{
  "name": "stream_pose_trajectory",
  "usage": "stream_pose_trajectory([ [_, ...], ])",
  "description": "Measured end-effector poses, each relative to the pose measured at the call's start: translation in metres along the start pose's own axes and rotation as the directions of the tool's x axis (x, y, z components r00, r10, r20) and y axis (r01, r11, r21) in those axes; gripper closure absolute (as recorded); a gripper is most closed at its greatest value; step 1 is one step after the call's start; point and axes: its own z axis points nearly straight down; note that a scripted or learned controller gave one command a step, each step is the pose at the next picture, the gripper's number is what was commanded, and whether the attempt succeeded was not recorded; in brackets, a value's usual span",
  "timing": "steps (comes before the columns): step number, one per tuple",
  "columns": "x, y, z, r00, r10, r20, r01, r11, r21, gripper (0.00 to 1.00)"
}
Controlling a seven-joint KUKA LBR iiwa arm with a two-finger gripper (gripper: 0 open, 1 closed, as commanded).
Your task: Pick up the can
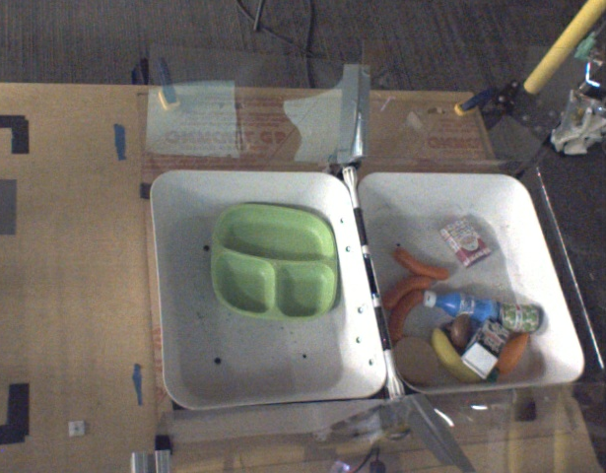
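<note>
Camera view: left bin (pixel 174 363) holds green tray (pixel 275 261); right bin (pixel 539 254) holds food.

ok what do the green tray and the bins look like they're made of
The green tray looks like moulded plastic with a matte finish: one even lime colour, rounded corners and three pressed-in compartments. The two white bins also look like plastic, smooth and slightly speckled, with soft curved rims, though painted metal cannot be ruled out from this view.

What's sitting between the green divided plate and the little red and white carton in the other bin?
In the camera view, bare floor of both bins and their two touching walls lie between the green divided plate and the red and white carton; no loose item.
</note>
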Motion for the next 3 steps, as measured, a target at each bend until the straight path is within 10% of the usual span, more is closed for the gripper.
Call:
stream_pose_trajectory([
  [3, 0.001, 0.003, -0.029, 1.0, -0.002, 0.002, 0.002, 1.0, -0.006, 1.0],
])
